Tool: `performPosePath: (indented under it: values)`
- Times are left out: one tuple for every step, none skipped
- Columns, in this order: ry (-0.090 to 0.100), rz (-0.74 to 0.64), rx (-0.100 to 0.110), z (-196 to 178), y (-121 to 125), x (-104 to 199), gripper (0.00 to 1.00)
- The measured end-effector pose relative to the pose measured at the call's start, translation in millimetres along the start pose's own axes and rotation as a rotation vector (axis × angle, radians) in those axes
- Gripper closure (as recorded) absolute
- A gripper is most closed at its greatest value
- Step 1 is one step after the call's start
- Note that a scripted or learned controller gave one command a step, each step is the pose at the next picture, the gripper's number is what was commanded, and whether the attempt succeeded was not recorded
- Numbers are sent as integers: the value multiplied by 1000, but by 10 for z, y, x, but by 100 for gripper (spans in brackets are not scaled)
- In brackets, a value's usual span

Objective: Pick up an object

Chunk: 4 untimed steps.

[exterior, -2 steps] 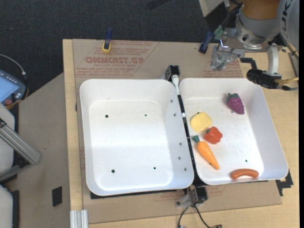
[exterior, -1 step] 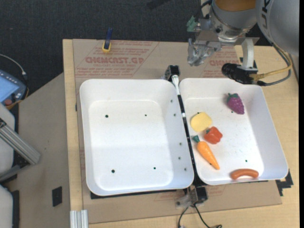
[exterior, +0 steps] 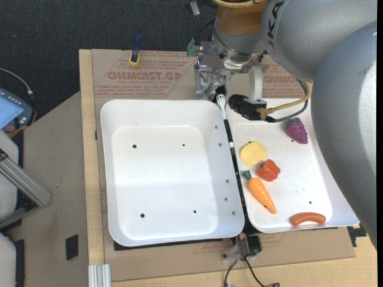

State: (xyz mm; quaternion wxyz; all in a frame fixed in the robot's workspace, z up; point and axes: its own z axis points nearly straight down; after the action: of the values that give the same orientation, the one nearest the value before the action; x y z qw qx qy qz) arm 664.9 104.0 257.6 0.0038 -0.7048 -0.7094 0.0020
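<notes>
A: Arm is running off the top and right edges, and it's covering the right bin's far right side.
B: Gripper?
A: Sitting at the bins' top rim, too small and cluttered to read. A green bit beside the carrot is staying unidentifiable.

One fixed cam above bench, angled down over both white bins, fairly close; arm enters from view's right, blocking bench's right edge.

Robotics lab: bench with two white bins, cabled industrial arm.
</notes>
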Motion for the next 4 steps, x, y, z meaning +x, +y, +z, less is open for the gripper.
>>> performPosePath:
  values:
    - [-2, 5, -9, -154, 14, -46, 100]
    - [-3, 4, -11, -259, 18, -43, 100]
    - [-3, 4, -13, -362, 21, -39, 100]
    - [-3, 3, -15, -466, 24, -36, 100]
